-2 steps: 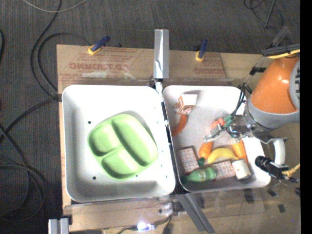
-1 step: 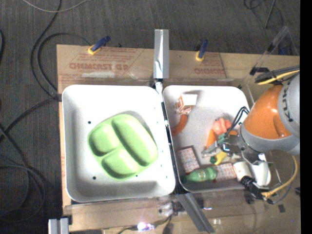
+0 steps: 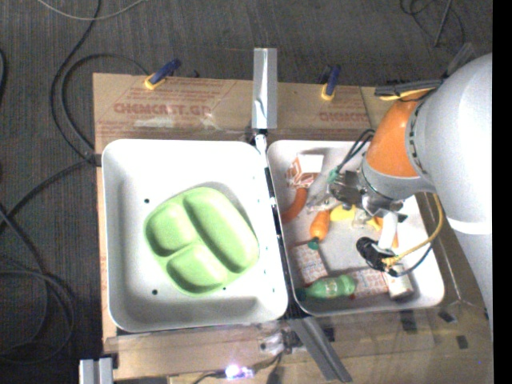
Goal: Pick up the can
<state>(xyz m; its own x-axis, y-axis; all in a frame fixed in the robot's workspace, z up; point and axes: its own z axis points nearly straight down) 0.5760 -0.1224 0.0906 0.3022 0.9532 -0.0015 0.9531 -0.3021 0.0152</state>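
Camera view: left bin (image 3: 128, 206), one green divided plate (image 3: 202, 241). Right bin (image 3: 344, 250): one green bottle (image 3: 330, 286), two orange pieces (image 3: 294, 204), packets (image 3: 308, 256); can we cannot single out. Gripper (image 3: 346, 189) over right bin, grip unclear.

Robotics lab, clamped cardboard bench (image 3: 184, 110), cables (image 3: 68, 70) across carpet (image 3: 240, 14)

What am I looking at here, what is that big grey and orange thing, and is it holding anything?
That is a robot arm, grey with an orange band, reaching in from the right. One camera fixed above the bench looks down at a slant. Two white bins sit side by side: the left bin holds a green tray; the right bin holds a green bottle, orange pieces and small packets. The jaws hang over the right bin; whether they hold anything is unclear.
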